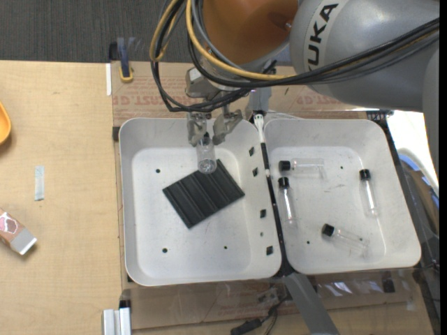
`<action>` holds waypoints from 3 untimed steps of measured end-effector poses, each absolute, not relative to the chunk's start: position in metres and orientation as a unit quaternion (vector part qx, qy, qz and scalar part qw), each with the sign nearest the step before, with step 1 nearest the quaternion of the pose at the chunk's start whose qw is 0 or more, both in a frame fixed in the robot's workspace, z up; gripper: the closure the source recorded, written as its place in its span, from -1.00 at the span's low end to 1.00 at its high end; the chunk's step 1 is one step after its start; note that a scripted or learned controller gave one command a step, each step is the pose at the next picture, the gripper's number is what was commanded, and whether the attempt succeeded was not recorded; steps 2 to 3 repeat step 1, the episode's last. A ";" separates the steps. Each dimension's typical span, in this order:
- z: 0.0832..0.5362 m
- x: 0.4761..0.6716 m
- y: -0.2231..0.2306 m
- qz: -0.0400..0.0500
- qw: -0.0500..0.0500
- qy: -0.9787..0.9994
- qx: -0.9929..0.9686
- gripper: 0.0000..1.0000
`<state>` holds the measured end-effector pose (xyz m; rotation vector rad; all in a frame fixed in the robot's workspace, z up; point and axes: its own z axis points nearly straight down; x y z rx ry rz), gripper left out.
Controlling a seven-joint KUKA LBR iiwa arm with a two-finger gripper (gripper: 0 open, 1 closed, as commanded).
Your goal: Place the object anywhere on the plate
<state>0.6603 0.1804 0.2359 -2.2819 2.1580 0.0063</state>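
Two white bins (133, 208) side by side on the bench (56, 131), "KUKA" lettering (323, 33) big on the arm. One clear vial (206, 160) clamped upright between the jaws (207, 139), hanging right over the top corner of the black ribbed plate (204, 195) in the left bin. Four more black-capped vials (288, 194) lying loose in the right bin.

- the grey arm (363, 40) reaches in from the right, its orange band (244, 12) high at the top.
- the tool (207, 145) points down, its fingers closed around a small clear vial (206, 160).
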 end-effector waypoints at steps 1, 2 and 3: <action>0.236 0.660 0.180 0.002 0.001 0.687 -0.727 -1.00; 0.236 0.660 0.180 0.002 0.001 0.687 -0.727 -1.00; 0.236 0.660 0.180 0.002 0.001 0.687 -0.727 -1.00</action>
